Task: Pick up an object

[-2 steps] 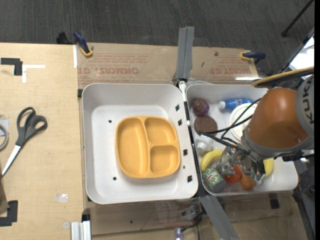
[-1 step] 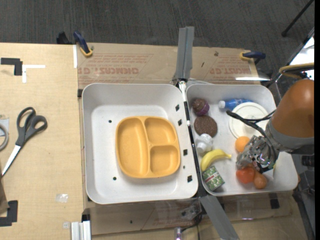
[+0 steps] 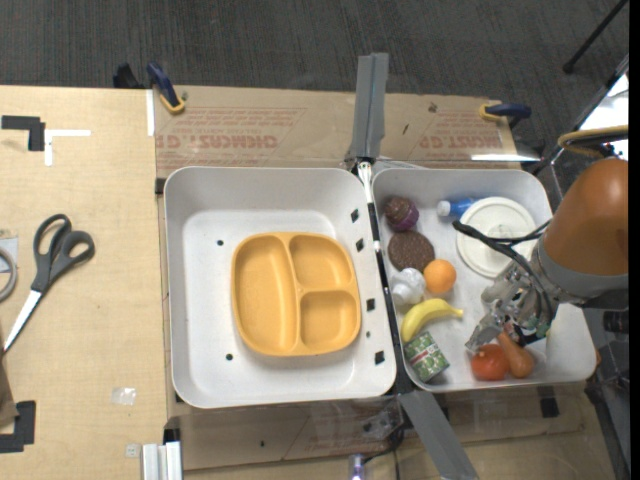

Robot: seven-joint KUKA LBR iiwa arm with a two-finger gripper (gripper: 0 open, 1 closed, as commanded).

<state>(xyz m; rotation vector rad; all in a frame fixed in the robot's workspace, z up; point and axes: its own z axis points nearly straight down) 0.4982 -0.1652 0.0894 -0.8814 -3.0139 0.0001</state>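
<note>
Table (image 3: 80,368) carries two bins. Left bin (image 3: 190,268) holds a yellow tray (image 3: 296,293). Right bin (image 3: 570,358) is crowded. Gripper (image 3: 497,330) hangs over its near right corner, just above a tomato (image 3: 489,365) — jaws' state: cannot tell. Tomato looks smooth, round, soft; grip across its middle, lightly. Carrot (image 3: 519,358) touches it, wall close — little room.

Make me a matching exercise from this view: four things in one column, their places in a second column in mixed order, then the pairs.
Things:
1. yellow divided tray
2. scissors
3. banana
4. white plate

Places:
A. on the bench left of both bins
B. far part of the right bin
C. in the left bin
D. right bin, just below the orange

Pairs: 1-C, 2-A, 3-D, 4-B
</note>
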